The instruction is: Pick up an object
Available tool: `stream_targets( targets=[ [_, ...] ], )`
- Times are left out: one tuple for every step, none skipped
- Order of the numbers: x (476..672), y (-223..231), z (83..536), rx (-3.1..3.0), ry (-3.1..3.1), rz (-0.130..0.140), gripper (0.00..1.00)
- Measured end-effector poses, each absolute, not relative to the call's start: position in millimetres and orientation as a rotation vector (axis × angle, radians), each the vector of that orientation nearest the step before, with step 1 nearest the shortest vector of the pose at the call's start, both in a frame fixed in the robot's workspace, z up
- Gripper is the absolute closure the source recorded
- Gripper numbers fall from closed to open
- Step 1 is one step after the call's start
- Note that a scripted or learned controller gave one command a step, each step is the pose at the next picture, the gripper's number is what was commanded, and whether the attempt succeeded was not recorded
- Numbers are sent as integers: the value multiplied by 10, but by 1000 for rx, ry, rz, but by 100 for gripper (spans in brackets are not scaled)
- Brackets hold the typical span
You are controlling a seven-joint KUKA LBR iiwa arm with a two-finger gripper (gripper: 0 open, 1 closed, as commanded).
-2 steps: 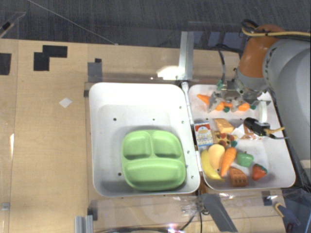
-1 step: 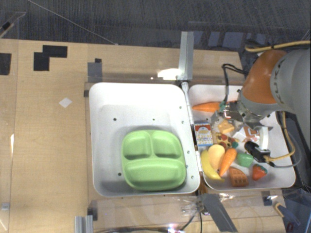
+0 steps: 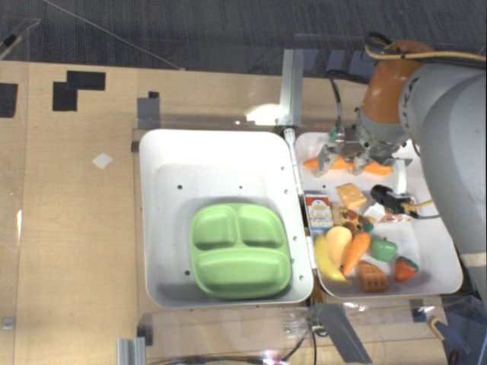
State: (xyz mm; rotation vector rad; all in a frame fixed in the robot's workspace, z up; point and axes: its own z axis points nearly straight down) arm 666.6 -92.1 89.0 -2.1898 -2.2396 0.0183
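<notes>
Orange carrot (image 3: 355, 254) lies well below the end effector (image 3: 351, 160).

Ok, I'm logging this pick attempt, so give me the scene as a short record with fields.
left bin: holds a green divided plate
right bin: holds a pile of toy food, including a carrot, a banana and a strawberry
gripper: low over the far end of the right bin
orange piece: beside the gripper

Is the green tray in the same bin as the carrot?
No, the green tray lies in the left bin, while the carrot lies among other toy food in the right bin.
</notes>
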Motion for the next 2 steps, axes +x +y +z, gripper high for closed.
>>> stream_targets(
  targets=[
    [5949,-1114,915,-2240,-2217,-13,0],
    [6323,-848,906,-2250,-2209,-16,0]
  ],
)
